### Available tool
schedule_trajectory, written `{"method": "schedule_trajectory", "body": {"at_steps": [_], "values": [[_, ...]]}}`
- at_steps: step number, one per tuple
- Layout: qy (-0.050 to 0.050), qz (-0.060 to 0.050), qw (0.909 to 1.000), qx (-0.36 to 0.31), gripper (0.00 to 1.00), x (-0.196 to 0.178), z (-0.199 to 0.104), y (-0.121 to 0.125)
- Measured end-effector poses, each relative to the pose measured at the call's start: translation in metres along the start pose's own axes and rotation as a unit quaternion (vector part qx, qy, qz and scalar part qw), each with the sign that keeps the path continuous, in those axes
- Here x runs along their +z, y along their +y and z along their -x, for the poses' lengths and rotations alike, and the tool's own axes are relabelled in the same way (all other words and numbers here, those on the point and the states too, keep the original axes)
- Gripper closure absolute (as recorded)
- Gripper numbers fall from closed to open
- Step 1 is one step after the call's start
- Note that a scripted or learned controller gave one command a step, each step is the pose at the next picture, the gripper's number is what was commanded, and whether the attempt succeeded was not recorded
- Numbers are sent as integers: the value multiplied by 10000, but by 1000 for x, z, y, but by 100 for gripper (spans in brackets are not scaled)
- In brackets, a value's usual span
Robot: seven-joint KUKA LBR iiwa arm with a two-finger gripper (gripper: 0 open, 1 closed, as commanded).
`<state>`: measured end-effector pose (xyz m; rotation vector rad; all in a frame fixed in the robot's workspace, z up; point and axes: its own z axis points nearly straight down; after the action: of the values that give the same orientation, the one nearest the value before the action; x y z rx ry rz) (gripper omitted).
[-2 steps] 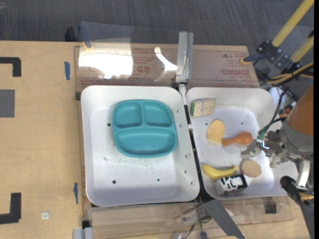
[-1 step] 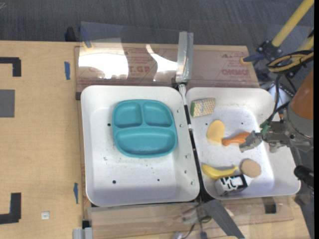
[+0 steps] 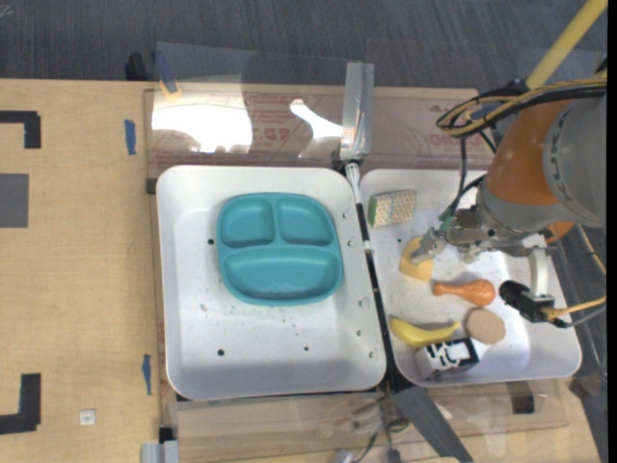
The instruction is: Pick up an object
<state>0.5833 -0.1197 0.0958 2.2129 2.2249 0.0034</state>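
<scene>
Starting nearest in the right bin (image 3: 554, 355): a black-and-white item (image 3: 449, 354) at six o'clock, a yellow banana (image 3: 422, 331) beside it, a tan round piece (image 3: 486, 326) just right. Farther in, an orange drumstick-shaped toy (image 3: 467, 289). My gripper (image 3: 424, 250) hangs over a yellow wedge (image 3: 415, 267) at nine o'clock; whether its fingers are spread I cannot tell. A sponge (image 3: 392, 206) lies at eleven. The left bin (image 3: 183, 287) carries a teal divided plate (image 3: 280, 247).

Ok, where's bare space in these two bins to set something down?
Left bin: white floor all around the teal divided plate, widest below it. Right bin: crowded, with the sponge, banana and gripper; small bare patch along its upper edge.
</scene>
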Motion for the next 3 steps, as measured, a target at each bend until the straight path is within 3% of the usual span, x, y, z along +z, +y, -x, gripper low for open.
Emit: {"method": "schedule_trajectory", "body": {"at_steps": [1,2,3], "values": [[-7,-7,9992,405,0,10,63,16],[-3,4,9997,253,0,-12,63,43],[13,-25,9999,120,0,-5,22,-1]]}}
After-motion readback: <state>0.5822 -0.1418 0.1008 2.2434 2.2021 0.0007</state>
